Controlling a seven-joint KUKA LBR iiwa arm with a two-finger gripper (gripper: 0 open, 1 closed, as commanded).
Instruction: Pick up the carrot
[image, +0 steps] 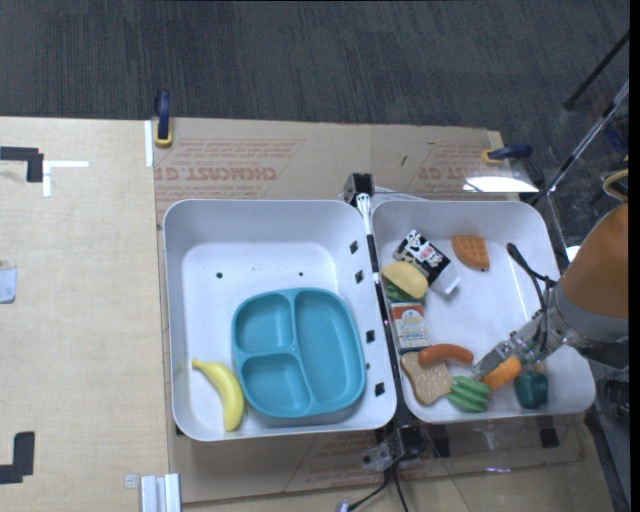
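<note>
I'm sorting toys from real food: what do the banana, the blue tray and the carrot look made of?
Banana: likely moulded plastic, evenly yellow, smooth, slightly glossy. Blue tray: probably hard plastic, one flat teal colour, rounded moulded compartments, soft sheen. Carrot: seemingly plastic too, plain orange, though it is small and partly covered by the gripper, so less certain.

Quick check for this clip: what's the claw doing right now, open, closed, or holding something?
Claw: down at the orange carrot in the right bin; whether it is open or closed cannot be told, so no confirmed hold.
</note>
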